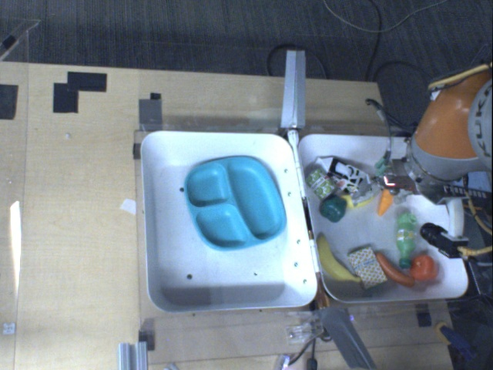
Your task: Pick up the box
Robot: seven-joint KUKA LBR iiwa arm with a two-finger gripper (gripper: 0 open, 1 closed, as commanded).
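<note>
A: Looking at the right bin [459, 287] now. Arm [454, 126] is hanging over its far right corner, orange band up, wrist pointing down at the bin's right side

B: gripper state?

A: Gripper [397, 177] is sitting low near the far right of the bin. Can't tell if it's released or clenched, too small and cluttered there. Nothing is showing as held

B: where's the box?

A: Box [344, 173] is lying in the far left part of the right bin, black and white print, tilted. It's just left of the gripper, apart from it. A green-labelled packet [316, 179] is touching its left end, a dark green round thing [333, 208] is sitting just near of it

B: rest of the bin?

A: Small carrot [384, 202] under the gripper, green bottle [406, 236] right of centre, banana [332, 261] along the left wall, patterned sponge [367, 266] beside it, red pepper [394, 270] and tomato [423, 268] at the near right

B: left bin?

A: Left bin [166, 206] is holding a blue divided tray [234, 200], roughly centred, well apart from everything else
</note>
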